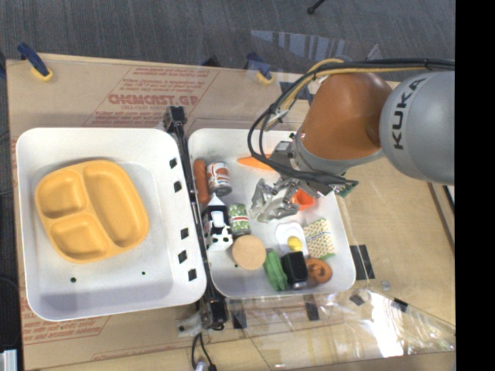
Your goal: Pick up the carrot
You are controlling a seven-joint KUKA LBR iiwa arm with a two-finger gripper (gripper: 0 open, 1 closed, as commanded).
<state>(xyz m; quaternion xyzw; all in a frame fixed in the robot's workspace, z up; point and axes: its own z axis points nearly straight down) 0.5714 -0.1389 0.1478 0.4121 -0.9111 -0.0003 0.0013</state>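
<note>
Crowding the carrot (254,161): a can (220,178), a sausage (201,179), the arm (348,122).

Grey arm (418,126) marked KUKA in black, orange band (340,114) above metallic tool (274,199), black and yellow cables (309,79) looping above the band.
</note>
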